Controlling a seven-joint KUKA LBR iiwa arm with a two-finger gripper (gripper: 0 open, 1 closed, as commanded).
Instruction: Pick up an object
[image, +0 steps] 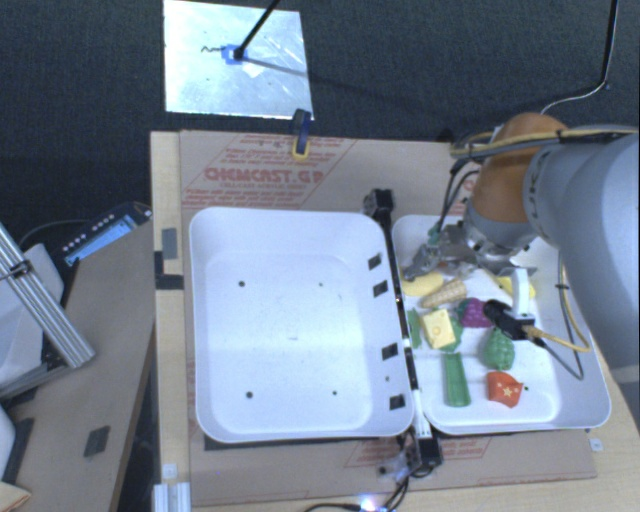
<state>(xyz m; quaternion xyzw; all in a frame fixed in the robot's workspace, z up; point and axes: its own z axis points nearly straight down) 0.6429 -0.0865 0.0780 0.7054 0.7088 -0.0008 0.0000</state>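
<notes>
Corn cob in the right bin looks light, rigid; grip across its middle. Jaws' state cannot be told.

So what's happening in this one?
A grey robot arm reaches in from the right over the right bin, which holds a pile of small toy foods. Its gripper is low at the bin's far left corner, just above a pale corn cob. Nothing is visibly between its fingers. Nearby lie a yellow block, a green cucumber-like piece, and a red piece. The left bin sits beside it.
</notes>
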